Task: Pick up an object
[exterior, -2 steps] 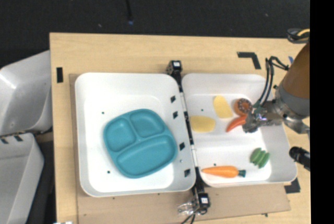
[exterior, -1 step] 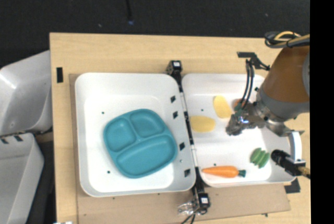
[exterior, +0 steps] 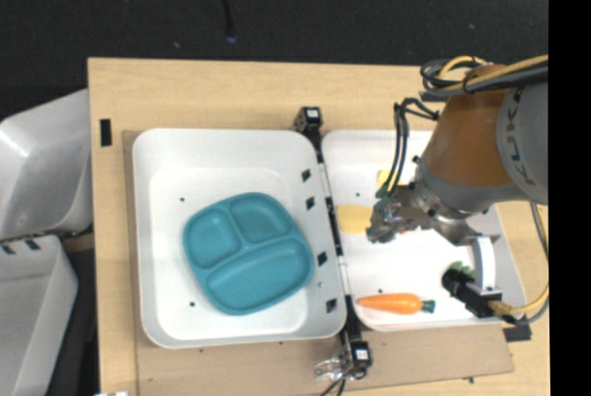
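Note:
My gripper (exterior: 383,224) hangs low over the right bin (exterior: 369,159), at the end of the grey arm with its orange band. Its tip sits just right of a pale yellow piece (exterior: 352,219) lying on the bin floor near the divider. A second bit of yellow (exterior: 381,177) peeks out beside the arm, higher up. An orange carrot with a green top (exterior: 395,303) lies along the front edge of the same bin, apart from the gripper.
The left bin (exterior: 157,200) bears a blue sectioned plate (exterior: 247,251). Black clips (exterior: 323,228) line the divider between the bins. Cables (exterior: 402,145) loop beside the wrist. The wooden bench (exterior: 231,90) surrounds both bins.

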`<state>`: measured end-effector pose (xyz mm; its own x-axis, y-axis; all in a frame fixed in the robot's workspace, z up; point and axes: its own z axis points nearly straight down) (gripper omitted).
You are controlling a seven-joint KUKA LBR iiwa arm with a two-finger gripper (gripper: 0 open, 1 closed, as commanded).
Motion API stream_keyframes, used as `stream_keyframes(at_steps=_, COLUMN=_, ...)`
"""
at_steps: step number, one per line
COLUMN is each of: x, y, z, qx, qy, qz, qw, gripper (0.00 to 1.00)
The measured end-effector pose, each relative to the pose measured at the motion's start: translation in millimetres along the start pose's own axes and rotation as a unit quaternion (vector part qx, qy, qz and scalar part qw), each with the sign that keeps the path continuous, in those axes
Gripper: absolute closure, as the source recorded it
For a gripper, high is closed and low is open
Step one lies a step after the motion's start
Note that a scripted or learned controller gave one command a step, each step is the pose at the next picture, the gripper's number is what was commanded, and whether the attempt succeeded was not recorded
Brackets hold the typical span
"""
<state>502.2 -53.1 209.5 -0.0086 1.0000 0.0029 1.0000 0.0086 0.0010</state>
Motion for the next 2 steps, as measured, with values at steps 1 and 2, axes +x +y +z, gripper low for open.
stream_keyframes(at_steps=1, x=62, y=-6, z=-6, qx=0.000, qy=0.000, qz=0.000, qw=1.0000, gripper=1.00)
stream_keyframes(at_steps=2, x=112, y=-1, z=-23, qx=0.000, qy=-0.001, qz=0.001, qw=1.0000, gripper=1.00)
